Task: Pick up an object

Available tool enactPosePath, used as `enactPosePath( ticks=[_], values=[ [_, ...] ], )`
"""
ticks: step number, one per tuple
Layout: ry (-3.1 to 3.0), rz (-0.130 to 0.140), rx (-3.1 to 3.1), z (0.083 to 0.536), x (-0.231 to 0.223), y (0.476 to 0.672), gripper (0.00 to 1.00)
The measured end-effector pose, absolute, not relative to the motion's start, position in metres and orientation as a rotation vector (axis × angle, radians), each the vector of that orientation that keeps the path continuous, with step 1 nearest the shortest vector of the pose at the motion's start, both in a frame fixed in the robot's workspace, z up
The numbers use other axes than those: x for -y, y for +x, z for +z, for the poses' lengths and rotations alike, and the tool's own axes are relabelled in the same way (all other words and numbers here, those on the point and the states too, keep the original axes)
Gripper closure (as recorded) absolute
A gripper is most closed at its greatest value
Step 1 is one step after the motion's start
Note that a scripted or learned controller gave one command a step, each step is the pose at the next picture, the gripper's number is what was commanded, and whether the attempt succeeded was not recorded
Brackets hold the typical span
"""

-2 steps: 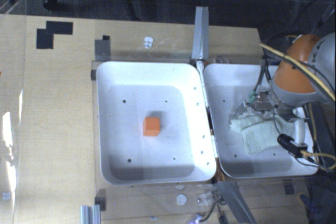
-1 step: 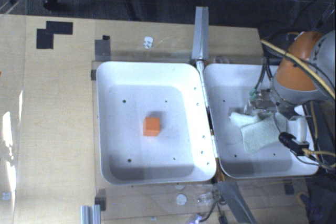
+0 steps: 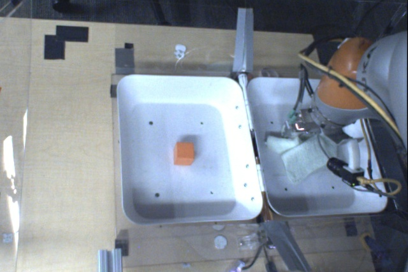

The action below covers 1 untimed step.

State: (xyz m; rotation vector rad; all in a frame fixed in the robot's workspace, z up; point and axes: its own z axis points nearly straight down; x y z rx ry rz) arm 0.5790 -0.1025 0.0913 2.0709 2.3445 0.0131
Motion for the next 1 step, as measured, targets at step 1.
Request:
enactPosePath(
  ticks=[1],
  values=[
    [2.375, 0.004, -2.053, 0.1849, 0.0287, 0.6019, 1.0]
  ],
)
